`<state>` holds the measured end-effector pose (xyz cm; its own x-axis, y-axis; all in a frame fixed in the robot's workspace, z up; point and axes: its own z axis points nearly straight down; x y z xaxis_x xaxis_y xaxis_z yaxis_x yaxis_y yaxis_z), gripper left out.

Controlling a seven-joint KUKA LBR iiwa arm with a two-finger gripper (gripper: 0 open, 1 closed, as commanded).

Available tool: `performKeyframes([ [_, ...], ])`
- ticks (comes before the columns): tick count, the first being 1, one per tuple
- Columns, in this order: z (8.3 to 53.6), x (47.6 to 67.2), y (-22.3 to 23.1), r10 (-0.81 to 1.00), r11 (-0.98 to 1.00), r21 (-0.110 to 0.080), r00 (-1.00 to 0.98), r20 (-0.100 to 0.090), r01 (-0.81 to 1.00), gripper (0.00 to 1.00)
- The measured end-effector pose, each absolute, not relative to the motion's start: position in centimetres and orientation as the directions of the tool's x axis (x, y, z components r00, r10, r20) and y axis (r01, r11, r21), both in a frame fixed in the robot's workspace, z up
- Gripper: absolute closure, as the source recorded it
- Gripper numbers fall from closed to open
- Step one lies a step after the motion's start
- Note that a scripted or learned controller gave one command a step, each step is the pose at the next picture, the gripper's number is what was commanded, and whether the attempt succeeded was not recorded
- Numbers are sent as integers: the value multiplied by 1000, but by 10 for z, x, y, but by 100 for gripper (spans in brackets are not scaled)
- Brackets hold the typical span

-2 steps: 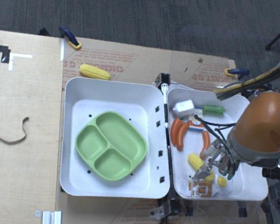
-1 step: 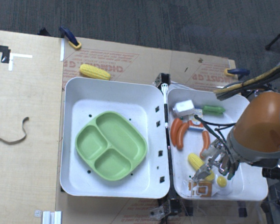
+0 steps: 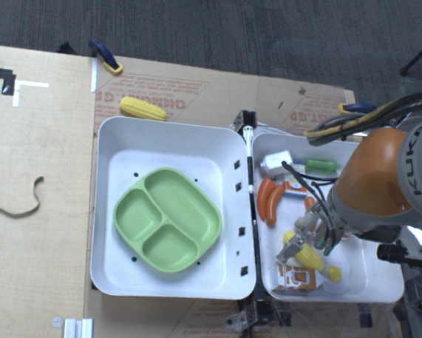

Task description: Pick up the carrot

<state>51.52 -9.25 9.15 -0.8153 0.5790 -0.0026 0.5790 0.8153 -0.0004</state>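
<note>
Gripper sits low in the right bin, and we cannot tell how it is set. Just beneath it we see a yellow corn cob and an orange carton. Left of us lies the carrot, near the bin's left wall. We see a green divided plate in the left bin.

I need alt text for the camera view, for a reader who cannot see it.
The grey and orange robot arm reaches into the right white bin, its gripper low over a yellow toy corn cob, beside the orange carrot. The left white bin holds a green divided plate; another yellow corn cob lies on the bench behind it.
</note>
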Motion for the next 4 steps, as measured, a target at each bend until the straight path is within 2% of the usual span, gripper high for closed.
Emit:
performKeyframes([
  [1, 92, 551, -105, 683, 731, 0, -731, -4, 683, 0],
  [2, 102, 552, -105, 680, 733, 0, -733, -7, 680, 100],
  [3, 91, 543, -104, 893, 451, -2, -451, -1, 893, 100],
  [4, 93, 620, -154, 970, 242, 1, -241, -5, 970, 100],
])
